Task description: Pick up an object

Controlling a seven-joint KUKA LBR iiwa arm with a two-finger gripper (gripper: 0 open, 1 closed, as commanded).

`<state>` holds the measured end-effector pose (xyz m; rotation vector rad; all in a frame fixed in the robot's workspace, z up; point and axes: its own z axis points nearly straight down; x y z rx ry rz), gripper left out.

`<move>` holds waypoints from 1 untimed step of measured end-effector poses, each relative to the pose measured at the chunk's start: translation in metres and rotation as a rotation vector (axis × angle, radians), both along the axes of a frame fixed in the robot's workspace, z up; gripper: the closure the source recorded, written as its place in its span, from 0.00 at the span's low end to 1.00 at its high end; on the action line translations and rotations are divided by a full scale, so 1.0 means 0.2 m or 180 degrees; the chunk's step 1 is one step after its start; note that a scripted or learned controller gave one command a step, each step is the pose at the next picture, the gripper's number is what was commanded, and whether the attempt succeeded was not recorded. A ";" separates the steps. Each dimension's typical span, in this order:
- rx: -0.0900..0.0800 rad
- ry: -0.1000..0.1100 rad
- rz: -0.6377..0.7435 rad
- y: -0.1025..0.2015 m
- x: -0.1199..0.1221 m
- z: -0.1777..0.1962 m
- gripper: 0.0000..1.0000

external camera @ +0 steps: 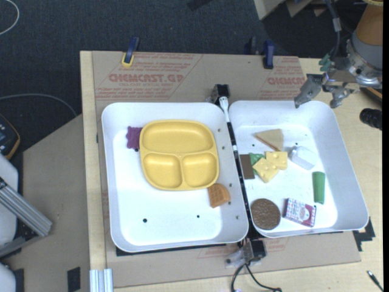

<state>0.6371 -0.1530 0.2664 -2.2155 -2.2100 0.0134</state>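
My gripper [319, 97] hangs above the far rim of the right bin [343, 140], its two fingers spread open with nothing between them. Below it in that bin lie a tan wedge [271, 139], yellow cheese pieces [271, 165], a small green piece [257, 158], a brown bar [246, 166], a silver-white wrapped item [301, 157], a green cylinder [318, 187], a round brown cookie [265, 213] and a pink-and-white packet [299, 212].
The left bin [121, 193] holds a yellow divided tray [179, 153], a purple item [133, 137] at the tray's left edge and an orange-brown piece [219, 194] near its lower right corner. Clamps [128, 52] pin the cardboard base at the back.
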 end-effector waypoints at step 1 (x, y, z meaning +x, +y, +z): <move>-0.0007 -0.0043 0.0008 0.00 0.01 0.04 0.00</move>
